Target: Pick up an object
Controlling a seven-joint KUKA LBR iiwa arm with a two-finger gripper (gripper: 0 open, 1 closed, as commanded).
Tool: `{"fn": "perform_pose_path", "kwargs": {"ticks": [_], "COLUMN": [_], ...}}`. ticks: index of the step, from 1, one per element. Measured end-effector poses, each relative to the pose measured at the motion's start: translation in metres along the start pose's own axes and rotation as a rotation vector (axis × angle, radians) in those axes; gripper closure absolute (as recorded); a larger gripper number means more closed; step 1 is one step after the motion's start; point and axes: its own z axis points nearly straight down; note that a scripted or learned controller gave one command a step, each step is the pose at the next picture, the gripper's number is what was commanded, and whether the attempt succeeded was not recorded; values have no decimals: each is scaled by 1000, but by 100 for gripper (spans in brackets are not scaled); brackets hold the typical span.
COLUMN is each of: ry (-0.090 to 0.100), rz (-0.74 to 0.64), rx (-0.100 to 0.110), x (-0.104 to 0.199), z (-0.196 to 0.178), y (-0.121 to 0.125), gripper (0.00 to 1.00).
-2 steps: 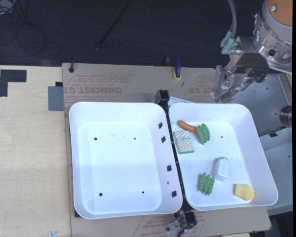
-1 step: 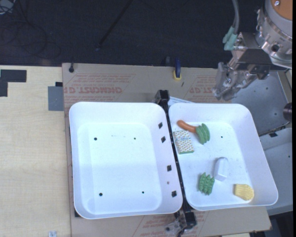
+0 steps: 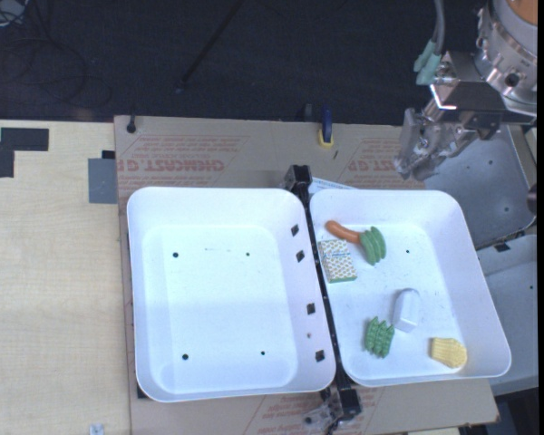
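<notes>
The right bin (image 3: 453, 216) holds several small objects. A toy carrot (image 3: 355, 236) with an orange root and green top lies near the bin's upper left. A small patterned box (image 3: 337, 261) sits just below it by the left wall. A white-grey piece (image 3: 405, 308) lies in the middle, a green ridged piece (image 3: 378, 336) below it, and a yellow piece (image 3: 448, 352) at the lower right. My gripper (image 3: 419, 159) hangs above the bench beyond the right bin's far edge, apart from all objects, with nothing between its fingers.
The left bin (image 3: 150, 243) lies beside the right one, joined by a black clip strip (image 3: 308, 279). Both rest on a cardboard sheet (image 3: 218, 157). A blue-and-yellow clamp (image 3: 325, 130) stands at the cardboard's far edge. Cables hang near the arm.
</notes>
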Motion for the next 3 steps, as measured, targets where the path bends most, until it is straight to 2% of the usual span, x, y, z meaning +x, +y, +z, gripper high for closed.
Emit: {"fn": "perform_pose_path", "kwargs": {"ticks": [2,3], "ry": [0,-2], "rz": [-4,19], "rx": [9,-2], "x": [1,10], "z": [-19,182], "y": [0,1], "gripper": [100,100]}}
